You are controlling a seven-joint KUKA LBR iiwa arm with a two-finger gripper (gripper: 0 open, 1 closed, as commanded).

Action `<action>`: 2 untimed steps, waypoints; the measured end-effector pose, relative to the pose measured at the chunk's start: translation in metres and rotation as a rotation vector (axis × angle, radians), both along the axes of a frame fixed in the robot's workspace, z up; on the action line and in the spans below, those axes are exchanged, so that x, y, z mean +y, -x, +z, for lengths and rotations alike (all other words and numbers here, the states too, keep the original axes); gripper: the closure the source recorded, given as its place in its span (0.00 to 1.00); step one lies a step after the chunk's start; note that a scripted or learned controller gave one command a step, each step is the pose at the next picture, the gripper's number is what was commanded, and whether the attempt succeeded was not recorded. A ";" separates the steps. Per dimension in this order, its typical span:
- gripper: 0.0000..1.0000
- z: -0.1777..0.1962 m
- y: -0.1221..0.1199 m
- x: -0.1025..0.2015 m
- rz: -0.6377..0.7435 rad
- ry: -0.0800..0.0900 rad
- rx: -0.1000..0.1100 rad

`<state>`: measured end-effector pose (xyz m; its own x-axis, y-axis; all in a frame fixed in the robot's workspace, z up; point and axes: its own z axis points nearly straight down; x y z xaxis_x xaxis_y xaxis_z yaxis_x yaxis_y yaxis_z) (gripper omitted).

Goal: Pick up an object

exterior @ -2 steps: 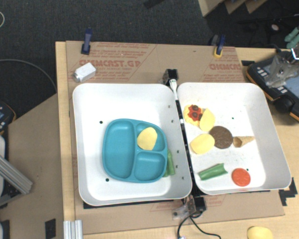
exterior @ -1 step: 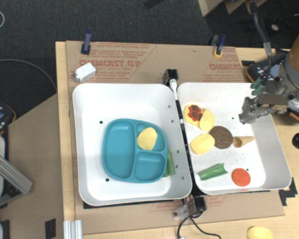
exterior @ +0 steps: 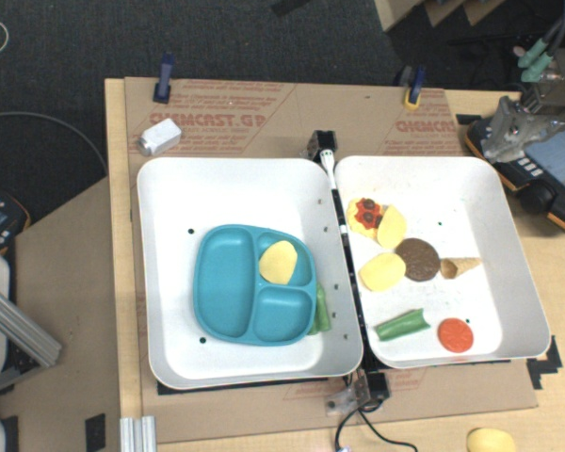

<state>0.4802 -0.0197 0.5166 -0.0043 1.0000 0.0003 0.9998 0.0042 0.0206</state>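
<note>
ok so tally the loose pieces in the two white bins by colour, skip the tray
yellow: 3, flat pieces
green: 2, sticks
red/orange: 2, flower shape, round disc
brown: 1, round disc
tan: 1, cone
total: 9

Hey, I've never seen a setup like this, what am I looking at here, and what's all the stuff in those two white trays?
This is one camera fixed above a workbench, looking down at a slant. A robot arm works here, reaching in from the right, and its job is to pick up an object.

Two shallow white bins sit side by side. The left bin holds a teal divided plate with a yellow piece lying in one compartment, and a green piece beside the plate's right edge.

The right bin holds toy food: a red and yellow piece, two yellow pieces, a brown round piece, a small cone, a green pepper and an orange-red disc.
</note>
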 end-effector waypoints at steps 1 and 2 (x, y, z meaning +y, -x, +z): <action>1.00 -0.132 0.002 0.020 -0.004 0.000 0.034; 1.00 -0.222 0.002 -0.023 -0.010 0.001 0.032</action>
<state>0.4779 -0.0424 0.2949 0.0057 1.0000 -0.0011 0.9999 -0.0057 -0.0110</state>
